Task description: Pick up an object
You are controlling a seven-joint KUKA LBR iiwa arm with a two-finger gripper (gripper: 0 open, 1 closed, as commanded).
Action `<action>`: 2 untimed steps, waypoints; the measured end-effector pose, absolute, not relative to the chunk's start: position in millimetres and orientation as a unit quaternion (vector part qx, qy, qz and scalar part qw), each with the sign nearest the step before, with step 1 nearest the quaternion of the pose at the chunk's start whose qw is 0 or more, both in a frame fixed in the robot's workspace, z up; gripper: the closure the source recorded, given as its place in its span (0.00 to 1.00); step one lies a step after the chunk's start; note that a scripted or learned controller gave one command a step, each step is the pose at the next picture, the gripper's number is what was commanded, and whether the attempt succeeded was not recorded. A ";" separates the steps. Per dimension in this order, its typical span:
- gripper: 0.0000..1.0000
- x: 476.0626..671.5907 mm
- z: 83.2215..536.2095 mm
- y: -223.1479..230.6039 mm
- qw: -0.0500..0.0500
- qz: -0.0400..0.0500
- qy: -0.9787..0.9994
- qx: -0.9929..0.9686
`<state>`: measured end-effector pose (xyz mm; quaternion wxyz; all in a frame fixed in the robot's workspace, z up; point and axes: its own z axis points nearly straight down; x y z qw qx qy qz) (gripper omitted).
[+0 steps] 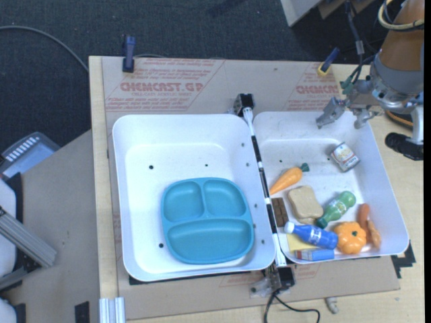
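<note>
Red "CHEMCAST" lettering, partly legible, on the bench's protective sheet [165, 86]

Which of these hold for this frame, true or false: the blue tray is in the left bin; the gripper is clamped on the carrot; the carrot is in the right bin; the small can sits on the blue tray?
1. The blue tray lies in the left bin. True.
2. The gripper is clamped on the carrot. False: it hangs over the right bin's far edge, apart from the carrot.
3. The carrot lies in the right bin. True.
4. The small can sits on the blue tray. False: it is in the right bin.
</note>
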<state>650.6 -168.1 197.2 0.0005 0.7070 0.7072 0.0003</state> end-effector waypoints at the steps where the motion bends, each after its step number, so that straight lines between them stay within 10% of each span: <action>1: 0.00 628.8 149.9 -182.8 0.000 -0.001 0.707 0.707; 2: 0.00 659.7 83.9 -210.6 -0.003 0.001 0.708 0.706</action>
